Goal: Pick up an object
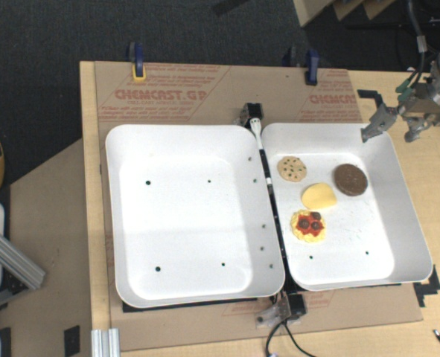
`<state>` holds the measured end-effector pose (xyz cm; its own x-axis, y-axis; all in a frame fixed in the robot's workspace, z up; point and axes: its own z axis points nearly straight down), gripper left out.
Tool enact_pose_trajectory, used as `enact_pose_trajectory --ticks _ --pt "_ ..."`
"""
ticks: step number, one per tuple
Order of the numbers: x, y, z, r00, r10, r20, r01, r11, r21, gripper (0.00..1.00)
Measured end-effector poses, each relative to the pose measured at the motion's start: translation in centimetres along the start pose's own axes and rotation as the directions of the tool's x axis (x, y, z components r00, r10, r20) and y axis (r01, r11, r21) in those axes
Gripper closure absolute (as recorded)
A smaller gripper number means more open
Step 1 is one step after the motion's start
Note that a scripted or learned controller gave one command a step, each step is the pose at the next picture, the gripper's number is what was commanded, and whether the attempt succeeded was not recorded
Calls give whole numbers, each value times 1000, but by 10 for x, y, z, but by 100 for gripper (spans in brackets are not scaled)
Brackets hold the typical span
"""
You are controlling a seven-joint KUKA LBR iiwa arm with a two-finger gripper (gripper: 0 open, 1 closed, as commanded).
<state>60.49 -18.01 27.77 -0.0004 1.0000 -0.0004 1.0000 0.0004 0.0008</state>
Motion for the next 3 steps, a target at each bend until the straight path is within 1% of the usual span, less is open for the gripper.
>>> enact_pose_trajectory --ticks 1,2,3 --pt "30 -72 129 1000 2 -7 -1 1000 19 0" --pt "-11 -81 197 1000 4 -2 -4 1000 7 0" --pt "-9 -16 192 1000 -3 2 3 1000 -5 0"
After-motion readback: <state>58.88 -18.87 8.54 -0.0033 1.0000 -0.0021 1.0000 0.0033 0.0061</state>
